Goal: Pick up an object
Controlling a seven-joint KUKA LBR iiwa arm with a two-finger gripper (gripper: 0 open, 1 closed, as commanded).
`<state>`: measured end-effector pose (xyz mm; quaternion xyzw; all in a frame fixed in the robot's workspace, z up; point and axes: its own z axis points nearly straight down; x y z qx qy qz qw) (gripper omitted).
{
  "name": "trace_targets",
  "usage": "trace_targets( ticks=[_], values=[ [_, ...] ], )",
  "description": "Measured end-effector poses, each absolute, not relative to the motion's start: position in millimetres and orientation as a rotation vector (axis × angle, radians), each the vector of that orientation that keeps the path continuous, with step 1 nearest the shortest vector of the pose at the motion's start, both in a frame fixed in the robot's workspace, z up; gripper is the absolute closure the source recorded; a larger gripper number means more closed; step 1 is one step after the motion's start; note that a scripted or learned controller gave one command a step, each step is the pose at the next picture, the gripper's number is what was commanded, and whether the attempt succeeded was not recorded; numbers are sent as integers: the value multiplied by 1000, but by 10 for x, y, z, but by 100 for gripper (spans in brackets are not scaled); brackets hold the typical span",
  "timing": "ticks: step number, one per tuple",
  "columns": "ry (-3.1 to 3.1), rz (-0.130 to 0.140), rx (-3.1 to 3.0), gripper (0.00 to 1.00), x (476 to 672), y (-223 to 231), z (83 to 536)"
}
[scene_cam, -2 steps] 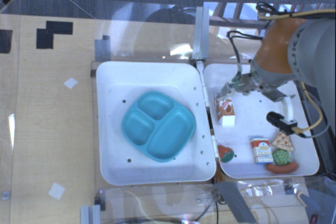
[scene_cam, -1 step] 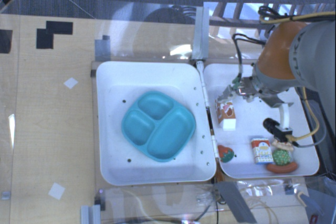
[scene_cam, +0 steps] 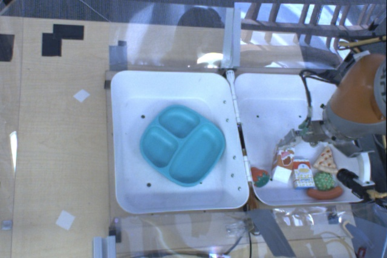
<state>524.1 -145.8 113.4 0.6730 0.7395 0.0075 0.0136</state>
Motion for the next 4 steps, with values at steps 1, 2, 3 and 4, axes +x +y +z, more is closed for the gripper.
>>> trace_targets(
  ticks=[1,2,3,4],
  values=[
    [2422,7,1989,0,5051,-1044,2415],
    [2748,2,1505,0,4889,-966,1110],
    [2746,8,1501,100,4909,-943,1218],
    [2541,5,1838,100,4886,-645,2500]
  ],
)
